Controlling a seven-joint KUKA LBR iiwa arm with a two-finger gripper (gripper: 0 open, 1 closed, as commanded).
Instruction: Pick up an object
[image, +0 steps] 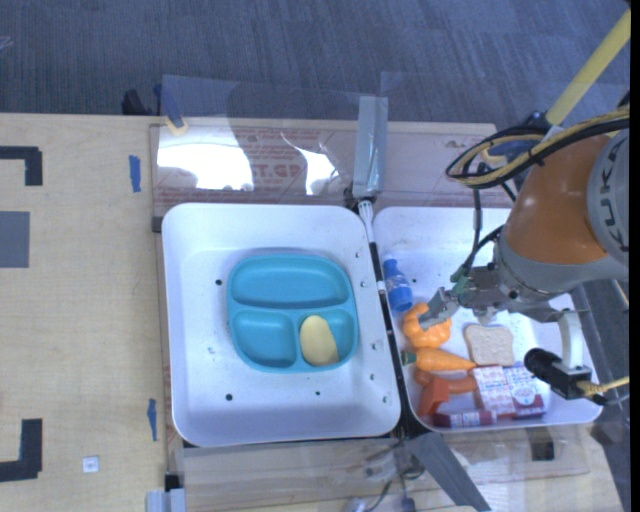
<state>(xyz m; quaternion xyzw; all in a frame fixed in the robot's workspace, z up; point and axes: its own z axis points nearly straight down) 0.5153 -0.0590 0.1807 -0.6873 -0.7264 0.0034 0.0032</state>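
My gripper (437, 310) reaches in from the right and hangs low over the left part of the right bin (425, 235). Right beside and partly under it lies an orange curved toy (413, 326). A second orange piece, carrot-like (442, 361), lies just below. A small blue bottle (397, 285) rests against the bin's left wall. A slice of toast (489, 345), a red-and-white carton (510, 390) and a red bottle (455, 402) crowd the bin's near side. I cannot make out anything held in the gripper.
The left bin (190, 330) bears a blue divided plate (290, 285) with a yellow lemon-like object (319, 340) in its lower right compartment. The arm's orange band (560, 200) and cables (500, 150) hang over the right bin's far right side.
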